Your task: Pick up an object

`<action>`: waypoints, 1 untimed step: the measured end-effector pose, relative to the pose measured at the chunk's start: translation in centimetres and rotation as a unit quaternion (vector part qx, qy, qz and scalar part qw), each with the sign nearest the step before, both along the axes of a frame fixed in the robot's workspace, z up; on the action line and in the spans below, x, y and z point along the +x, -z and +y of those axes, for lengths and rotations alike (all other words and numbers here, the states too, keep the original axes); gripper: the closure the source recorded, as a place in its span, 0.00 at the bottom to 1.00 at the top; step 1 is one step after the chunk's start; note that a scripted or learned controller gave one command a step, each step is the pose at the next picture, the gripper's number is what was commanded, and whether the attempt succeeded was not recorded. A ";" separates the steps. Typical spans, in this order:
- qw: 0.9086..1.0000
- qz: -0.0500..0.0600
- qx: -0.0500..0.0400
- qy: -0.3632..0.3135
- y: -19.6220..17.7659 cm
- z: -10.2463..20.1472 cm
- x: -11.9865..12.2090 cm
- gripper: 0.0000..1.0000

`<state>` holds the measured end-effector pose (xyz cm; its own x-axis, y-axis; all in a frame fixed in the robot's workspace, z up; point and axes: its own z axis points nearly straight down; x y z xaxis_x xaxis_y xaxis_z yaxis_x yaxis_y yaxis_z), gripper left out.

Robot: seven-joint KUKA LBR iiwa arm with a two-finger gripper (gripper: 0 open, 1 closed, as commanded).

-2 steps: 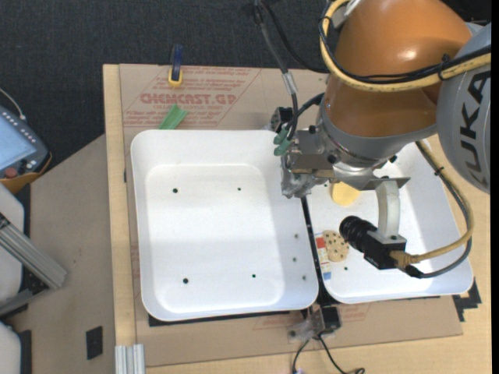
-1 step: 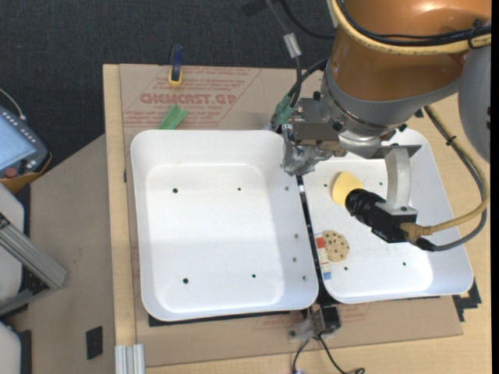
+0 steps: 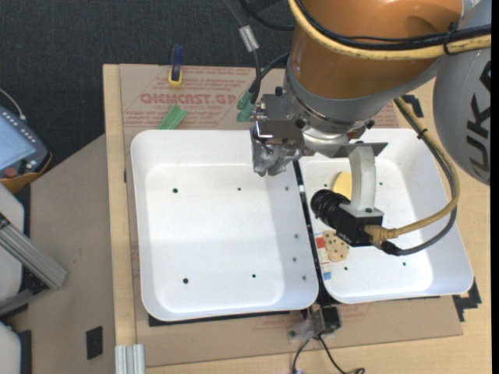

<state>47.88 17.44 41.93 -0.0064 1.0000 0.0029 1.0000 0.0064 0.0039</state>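
Observation:
My gripper [image 3: 270, 160] hangs low over the back right corner of the left bin [image 3: 156, 209], close to the divider between the two bins. Nothing shows between its fingers. In the right bin [image 3: 421, 271] a yellow object [image 3: 341, 184] lies near the back, partly hidden by the robot's bracket. Nearer the front, beside the divider, lies a tan dotted piece [image 3: 336, 248] with a small red and white item [image 3: 322, 245] against it. The arm's orange band and grey wrist cover the back of the right bin.
A green strip [image 3: 173, 117] and a yellow and blue clamp [image 3: 176, 72] sit on the cardboard behind the left bin. Another green piece [image 3: 248, 104] lies by the arm. The left bin's floor shows only small dark dots.

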 end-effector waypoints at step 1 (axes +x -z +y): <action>1.000 0.000 0.000 0.000 -2.4 4.5 0.0 1.00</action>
<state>47.92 21.96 44.37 -0.0056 1.0000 0.0029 1.0000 0.0056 0.0046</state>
